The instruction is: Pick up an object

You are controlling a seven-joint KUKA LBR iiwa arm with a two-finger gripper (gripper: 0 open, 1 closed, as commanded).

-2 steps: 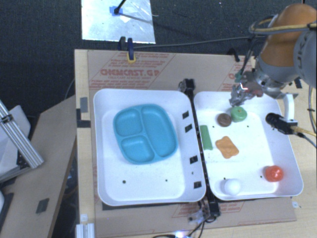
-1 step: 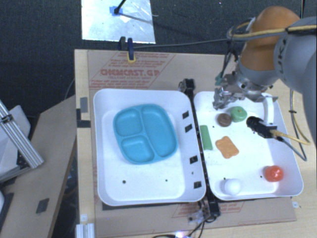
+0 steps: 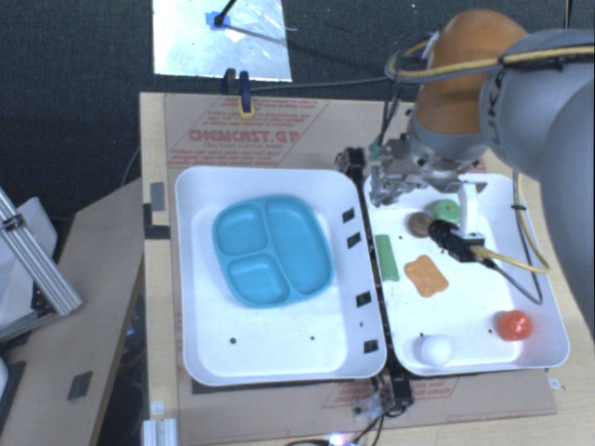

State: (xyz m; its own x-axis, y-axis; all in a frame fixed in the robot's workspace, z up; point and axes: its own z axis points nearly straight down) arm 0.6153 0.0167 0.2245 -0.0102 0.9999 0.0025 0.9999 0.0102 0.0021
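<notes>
Approach step: the pincer (image 3: 395, 186), its grip state impossible to tell, hovers just beyond the brown disc (image 3: 420, 224) in the right bin (image 3: 544, 328); next, descend onto it and close.

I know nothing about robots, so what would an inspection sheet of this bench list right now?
Surface: two white bins side by side, left bin and right bin, on a brown board.
Job's things: in the right bin, a green stick, an orange flat piece, a red ball, a white ball, a brown round piece and a green round piece.
Clutter: a blue divided tray in the left bin.
Grippers: gripper low over the right bin's far left corner; jaws' state cannot be told.
Cables: yellow cable over the right bin.
Surroundings: shiny sheet behind the board.
</notes>
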